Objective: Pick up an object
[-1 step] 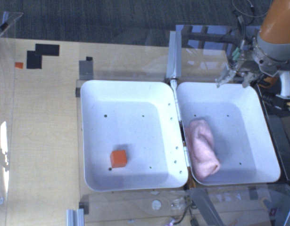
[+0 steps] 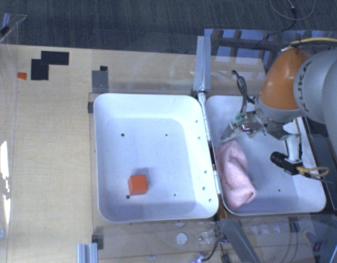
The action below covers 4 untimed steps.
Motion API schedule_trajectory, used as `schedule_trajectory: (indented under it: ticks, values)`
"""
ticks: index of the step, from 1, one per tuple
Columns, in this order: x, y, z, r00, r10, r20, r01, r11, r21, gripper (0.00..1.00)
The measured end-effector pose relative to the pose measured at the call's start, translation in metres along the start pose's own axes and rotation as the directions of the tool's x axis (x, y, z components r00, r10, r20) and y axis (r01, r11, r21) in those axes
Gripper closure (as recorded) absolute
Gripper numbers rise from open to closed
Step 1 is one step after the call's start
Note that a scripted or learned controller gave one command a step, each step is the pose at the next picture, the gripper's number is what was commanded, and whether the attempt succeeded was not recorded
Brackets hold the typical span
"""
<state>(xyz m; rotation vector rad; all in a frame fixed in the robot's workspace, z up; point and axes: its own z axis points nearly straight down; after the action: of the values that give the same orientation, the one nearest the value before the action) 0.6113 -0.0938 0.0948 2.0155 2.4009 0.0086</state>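
A pink rolled cloth (image 2: 234, 172) lies along the left wall of the right bin (image 2: 278, 201). An orange cube (image 2: 138, 184) rests near the front of the left bin (image 2: 157, 114). My gripper (image 2: 240, 127) hangs low in the right bin, just past the far end of the pink cloth and close to it. Nothing shows in its grasp. The grey arm with its orange band (image 2: 280, 86) comes in from the right and covers the bin's far right corner.
The wall between the two bins (image 2: 208, 147) runs just left of the cloth. Black and orange markers (image 2: 45, 64) sit on the wooden bench at the far left. A metal post (image 2: 201, 64) stands behind the bins.
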Motion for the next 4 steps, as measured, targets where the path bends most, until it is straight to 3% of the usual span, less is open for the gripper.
schedule_trajectory:
  ticks: [1,2,3,4]
  values:
    - [-0.036,-0.067,0.004,0.999,-0.037,0.005,0.037,0.999,-0.006,0.00]
    - [0.012,-0.090,0.003,0.984,-0.180,0.005,0.180,0.984,-0.010,0.00]
    - [-0.004,-0.037,-0.025,0.992,-0.123,0.001,0.123,0.992,0.000,0.00]
    - [-0.042,-0.105,-0.005,0.958,-0.287,0.002,0.287,0.958,0.000,0.00]
